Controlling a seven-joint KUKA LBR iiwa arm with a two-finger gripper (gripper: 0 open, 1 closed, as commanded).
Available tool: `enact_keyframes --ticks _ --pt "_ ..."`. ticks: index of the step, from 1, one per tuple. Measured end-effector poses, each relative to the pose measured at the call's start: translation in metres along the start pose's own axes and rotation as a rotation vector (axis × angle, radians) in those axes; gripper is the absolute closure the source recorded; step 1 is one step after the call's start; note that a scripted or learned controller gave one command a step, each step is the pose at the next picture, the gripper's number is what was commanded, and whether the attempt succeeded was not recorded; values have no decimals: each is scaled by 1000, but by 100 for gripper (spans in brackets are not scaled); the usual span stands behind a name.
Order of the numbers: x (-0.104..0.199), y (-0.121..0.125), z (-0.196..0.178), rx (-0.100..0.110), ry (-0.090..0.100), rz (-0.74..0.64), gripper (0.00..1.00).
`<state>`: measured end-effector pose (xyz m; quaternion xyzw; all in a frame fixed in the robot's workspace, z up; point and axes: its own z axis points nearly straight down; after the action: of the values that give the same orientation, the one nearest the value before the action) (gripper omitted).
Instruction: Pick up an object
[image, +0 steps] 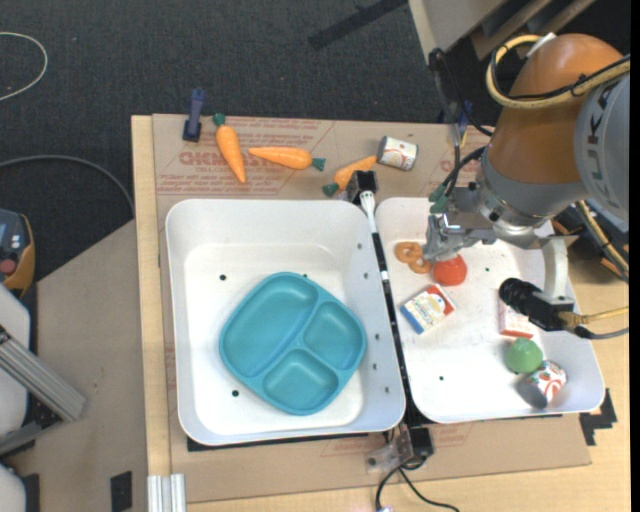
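Observation:
My gripper (438, 248) hangs low over the far left part of the right bin (470, 400). Just below it lies a red round thing (451, 271), touching or nearly touching the gripper's tip. An orange ring-shaped thing (407, 253) lies right beside the gripper on its left. A small white and blue carton (425, 308) sits nearer the front. A green ball (522, 355) and a small tipped can (543, 383) rest at the front right. A red and white packet (514, 324) is partly hidden behind the robot's own parts.
The left bin (190, 300) holds a teal divided tray (292, 342). Beyond the bins on the cardboard lie three carrots (230, 151) (283, 157) (349, 174), a small white can (398, 153) and a blue clip (193, 115). A black-handled tool (366, 188) lies at the bins' shared wall.

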<state>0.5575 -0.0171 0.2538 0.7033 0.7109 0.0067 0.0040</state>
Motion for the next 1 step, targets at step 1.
enact_keyframes --ticks 1 --pt "74 -36 -84 5 1 0 100"
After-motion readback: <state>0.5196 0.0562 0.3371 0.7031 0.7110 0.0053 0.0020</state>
